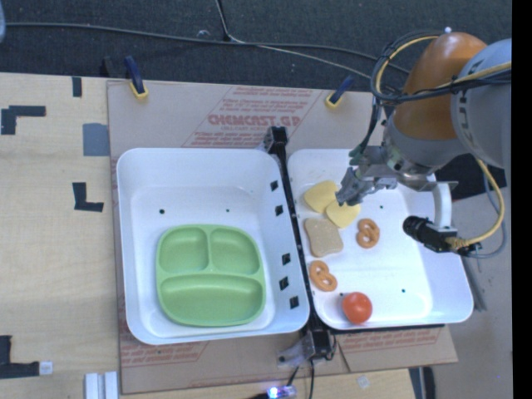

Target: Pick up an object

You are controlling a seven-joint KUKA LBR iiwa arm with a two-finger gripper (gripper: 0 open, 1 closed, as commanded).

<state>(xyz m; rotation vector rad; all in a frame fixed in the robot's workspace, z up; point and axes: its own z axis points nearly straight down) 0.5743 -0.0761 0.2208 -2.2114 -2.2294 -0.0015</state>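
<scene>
Cheese slices [331, 205] lay in the right bin [432, 302], directly under my gripper [353, 191]; I couldn't tell its opening. They looked thin, light, slippery, so I judged an edge pinch best.

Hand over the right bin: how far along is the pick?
Done: the hand has reached the right white bin and sits low over the two pale yellow cheese-like pieces. In hand: nothing visibly lifted; every item lies on the bin floor. Left: grasp and lift. The tan bread slice, two pretzels and red tomato lie untouched.
</scene>
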